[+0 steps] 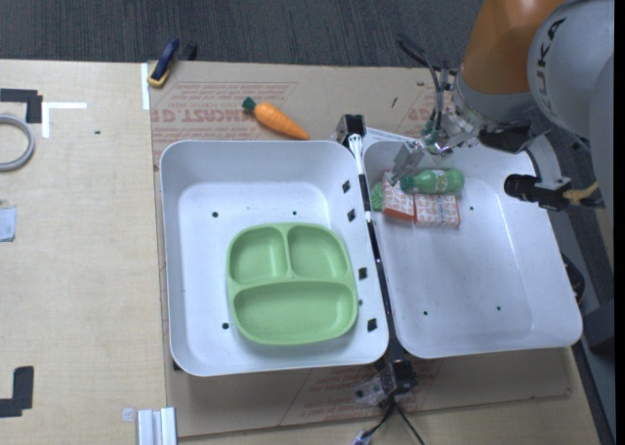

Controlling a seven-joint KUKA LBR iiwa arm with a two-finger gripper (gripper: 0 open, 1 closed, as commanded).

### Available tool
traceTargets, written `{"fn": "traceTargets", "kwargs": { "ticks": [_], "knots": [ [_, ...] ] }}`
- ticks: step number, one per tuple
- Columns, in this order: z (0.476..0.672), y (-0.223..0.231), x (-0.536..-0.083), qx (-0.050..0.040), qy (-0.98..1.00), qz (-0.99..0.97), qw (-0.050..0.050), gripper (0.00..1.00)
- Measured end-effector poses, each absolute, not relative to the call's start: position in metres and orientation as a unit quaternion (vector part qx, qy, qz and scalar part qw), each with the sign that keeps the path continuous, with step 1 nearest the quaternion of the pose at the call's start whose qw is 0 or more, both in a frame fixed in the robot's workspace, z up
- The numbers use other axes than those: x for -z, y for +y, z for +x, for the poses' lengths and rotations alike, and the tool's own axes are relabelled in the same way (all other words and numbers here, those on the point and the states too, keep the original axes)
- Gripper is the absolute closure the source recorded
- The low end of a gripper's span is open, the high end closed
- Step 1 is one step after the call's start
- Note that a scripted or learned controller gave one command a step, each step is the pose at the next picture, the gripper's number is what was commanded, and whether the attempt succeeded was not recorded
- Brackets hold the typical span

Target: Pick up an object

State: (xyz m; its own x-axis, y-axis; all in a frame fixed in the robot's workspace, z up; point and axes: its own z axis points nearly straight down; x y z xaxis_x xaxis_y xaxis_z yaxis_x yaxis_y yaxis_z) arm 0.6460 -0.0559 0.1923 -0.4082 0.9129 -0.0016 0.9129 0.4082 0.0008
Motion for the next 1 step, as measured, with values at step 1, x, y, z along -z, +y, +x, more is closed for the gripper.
{"fn": "traceTargets", "kwargs": {
  "ticks": [1],
  "knots": [
    [0.6042, -0.0277, -0.1923, 0.0002, 0.885, 0.467, 0.0, 0.0]
  ]
}}
